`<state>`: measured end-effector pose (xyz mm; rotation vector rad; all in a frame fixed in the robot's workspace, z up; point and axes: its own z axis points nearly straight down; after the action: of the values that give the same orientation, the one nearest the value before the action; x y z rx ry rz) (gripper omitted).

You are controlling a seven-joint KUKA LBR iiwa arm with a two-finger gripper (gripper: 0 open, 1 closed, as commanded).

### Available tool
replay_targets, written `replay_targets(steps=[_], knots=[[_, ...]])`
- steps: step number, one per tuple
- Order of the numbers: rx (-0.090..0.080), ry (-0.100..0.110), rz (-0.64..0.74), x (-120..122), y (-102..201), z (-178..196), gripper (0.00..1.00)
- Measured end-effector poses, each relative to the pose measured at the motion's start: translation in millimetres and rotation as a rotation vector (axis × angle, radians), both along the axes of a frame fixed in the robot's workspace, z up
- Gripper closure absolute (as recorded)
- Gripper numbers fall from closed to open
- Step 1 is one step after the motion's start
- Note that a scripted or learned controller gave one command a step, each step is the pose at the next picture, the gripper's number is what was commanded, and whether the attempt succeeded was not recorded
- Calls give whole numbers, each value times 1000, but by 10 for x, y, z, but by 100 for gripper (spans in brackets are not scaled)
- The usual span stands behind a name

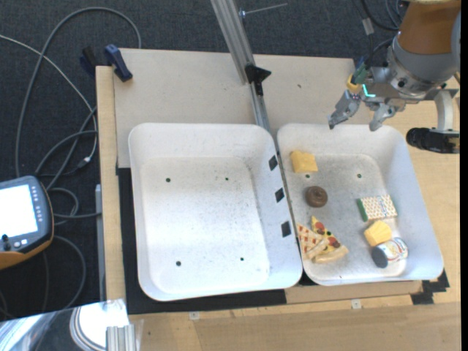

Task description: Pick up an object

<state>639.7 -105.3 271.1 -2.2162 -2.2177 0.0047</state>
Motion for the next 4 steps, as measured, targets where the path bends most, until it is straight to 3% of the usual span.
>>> replay_targets(steps=[1, 3, 4], knots=[[0, -3, 0, 2, 1, 18, 0], [-1, 0, -1, -54, 41, -838, 0], [-1, 2, -1, -63, 16, -1469, 0]])
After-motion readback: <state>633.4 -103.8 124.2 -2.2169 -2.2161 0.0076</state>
